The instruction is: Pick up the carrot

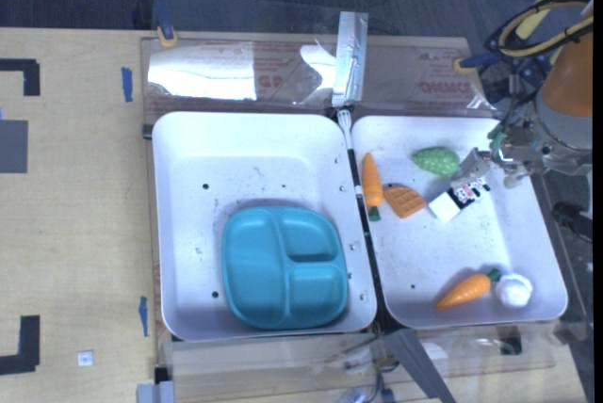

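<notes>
Two carrot-like toys lie in the right bin (542,232). A slim orange carrot (372,182) rests upright along the bin's left wall, its green end pointing toward the front. A fatter carrot (464,290) with a green top lies near the front, beside a white ball (514,292). My gripper (497,157) hangs over the bin's back right part, just right of a green leafy toy (436,160) and above a white block (456,200). It is well apart from both carrots, and nothing shows in its grasp.
An orange wedge-shaped toy (405,201) lies between the slim carrot and the white block. The left bin (188,166) holds a blue divided plate (284,266). Yellow and black cables (537,15) hang over the back right corner.
</notes>
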### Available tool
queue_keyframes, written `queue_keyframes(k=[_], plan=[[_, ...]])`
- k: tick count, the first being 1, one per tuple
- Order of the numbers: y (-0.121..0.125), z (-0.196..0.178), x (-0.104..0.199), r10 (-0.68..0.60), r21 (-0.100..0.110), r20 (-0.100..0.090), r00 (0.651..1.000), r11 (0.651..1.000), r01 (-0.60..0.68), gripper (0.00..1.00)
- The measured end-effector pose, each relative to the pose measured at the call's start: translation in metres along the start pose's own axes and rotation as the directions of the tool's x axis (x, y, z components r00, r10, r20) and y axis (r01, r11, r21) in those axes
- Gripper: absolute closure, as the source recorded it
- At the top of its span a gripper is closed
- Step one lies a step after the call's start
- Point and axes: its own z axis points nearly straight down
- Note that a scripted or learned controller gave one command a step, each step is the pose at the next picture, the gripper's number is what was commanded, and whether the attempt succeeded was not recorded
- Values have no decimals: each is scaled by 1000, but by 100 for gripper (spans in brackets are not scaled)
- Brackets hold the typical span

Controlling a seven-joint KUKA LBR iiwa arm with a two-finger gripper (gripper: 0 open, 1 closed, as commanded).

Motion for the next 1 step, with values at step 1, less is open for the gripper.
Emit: queue_keyframes(k=[1], plan=[[30, -11, -8, 67, -4, 2, 998, 998, -67, 0]])
